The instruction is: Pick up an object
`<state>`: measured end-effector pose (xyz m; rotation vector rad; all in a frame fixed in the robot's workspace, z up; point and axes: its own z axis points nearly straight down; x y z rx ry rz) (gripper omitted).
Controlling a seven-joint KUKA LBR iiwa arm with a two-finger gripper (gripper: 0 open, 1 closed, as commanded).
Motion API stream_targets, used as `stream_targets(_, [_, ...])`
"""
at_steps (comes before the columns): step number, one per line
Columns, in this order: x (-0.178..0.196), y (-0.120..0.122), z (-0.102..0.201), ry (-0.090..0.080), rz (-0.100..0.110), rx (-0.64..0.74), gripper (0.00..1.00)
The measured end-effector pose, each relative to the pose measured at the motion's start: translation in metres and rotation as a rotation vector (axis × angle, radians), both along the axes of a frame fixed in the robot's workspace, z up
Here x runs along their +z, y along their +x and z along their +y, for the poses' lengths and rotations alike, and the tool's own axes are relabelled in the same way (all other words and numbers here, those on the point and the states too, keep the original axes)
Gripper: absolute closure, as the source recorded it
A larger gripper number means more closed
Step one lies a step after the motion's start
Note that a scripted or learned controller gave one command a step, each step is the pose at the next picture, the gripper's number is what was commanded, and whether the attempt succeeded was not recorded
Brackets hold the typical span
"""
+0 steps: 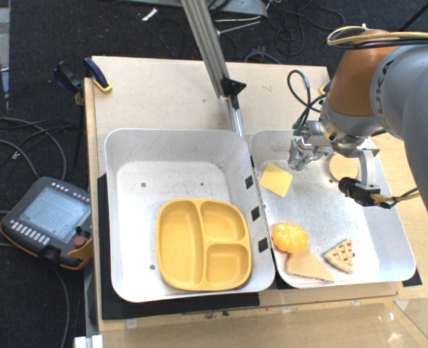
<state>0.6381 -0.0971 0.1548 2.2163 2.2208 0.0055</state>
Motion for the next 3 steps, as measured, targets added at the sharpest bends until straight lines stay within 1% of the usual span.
stream_targets(1, [0.064, -0.002, -0.001, -0.001, -0.003, 0.000, 1.00])
stream_targets(2, [0.108, 0.004, -0.004, -0.001, -0.001, 0.001, 1.00])
stream_targets(3, [0.109, -0.017, 0.037, 0.001, 0.007, 0.004, 1.00])
